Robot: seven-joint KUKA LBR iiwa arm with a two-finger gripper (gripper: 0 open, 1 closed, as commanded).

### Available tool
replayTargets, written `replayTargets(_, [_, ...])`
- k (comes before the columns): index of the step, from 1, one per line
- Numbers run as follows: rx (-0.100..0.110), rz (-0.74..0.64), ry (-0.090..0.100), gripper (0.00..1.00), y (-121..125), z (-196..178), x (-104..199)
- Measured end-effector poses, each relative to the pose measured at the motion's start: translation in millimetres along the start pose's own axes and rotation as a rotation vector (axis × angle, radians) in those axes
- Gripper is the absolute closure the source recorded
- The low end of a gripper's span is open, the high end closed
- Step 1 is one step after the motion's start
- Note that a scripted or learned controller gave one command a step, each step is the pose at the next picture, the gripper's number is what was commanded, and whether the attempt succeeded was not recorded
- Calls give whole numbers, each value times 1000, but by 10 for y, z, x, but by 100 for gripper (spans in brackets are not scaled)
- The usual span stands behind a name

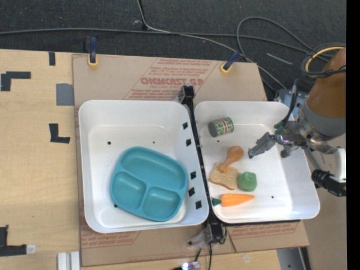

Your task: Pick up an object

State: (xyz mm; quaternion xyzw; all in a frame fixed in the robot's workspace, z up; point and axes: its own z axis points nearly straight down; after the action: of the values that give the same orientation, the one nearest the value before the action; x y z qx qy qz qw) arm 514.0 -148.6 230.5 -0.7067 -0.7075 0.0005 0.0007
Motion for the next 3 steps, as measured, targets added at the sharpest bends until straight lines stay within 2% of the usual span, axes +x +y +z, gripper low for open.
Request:
replayTargets(1, [5, 2, 1, 0, -89, 563, -62])
replayTargets(2, [6, 0, 1, 0, -145, 1058, 30])
replayTargets(3, [-2, 2, 0, 0, -137, 1454, 28])
